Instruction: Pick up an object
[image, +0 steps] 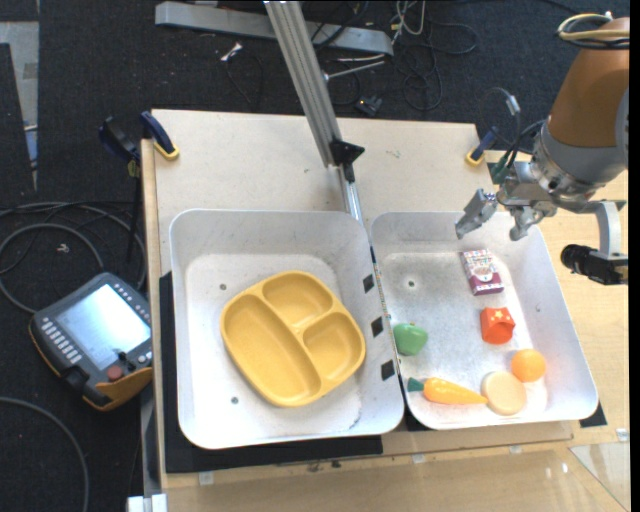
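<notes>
Far left, off the bench: grey handheld control pendant with orange trim (92, 340), on dark floor. Left shallow white bin (190, 250): glossy yellow three-compartment plastic plate (292, 337), rounded corners. Right shallow white bin (565, 320): green rounded toy (410, 338) at left wall; below it an orange carrot-shaped toy (453, 392); small pink-and-white printed box (482, 271); red blocky toy (497, 324); cream disc (504, 392) touching a smooth orange ball (528, 365). Metal two-finger gripper (499, 220) hovering over bin's far edge, fingers spread, pinching nothing, box just below.
</notes>
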